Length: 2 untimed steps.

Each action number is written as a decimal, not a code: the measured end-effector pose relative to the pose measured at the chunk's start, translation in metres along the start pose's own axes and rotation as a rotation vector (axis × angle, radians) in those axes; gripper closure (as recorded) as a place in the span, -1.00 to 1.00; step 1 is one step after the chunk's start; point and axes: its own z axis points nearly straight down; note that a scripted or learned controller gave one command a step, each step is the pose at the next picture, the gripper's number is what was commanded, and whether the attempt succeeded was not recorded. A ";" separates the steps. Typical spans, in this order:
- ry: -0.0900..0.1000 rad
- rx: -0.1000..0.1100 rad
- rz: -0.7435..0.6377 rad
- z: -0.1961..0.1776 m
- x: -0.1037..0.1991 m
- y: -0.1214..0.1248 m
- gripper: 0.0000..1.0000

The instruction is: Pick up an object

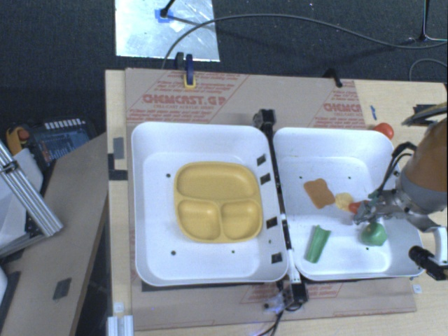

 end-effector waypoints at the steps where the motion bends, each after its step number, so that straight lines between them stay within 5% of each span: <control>1: -0.002 -0.004 -0.003 -0.064 -0.001 0.001 1.00; 2: -0.001 -0.003 -0.004 -0.111 0.001 -0.004 1.00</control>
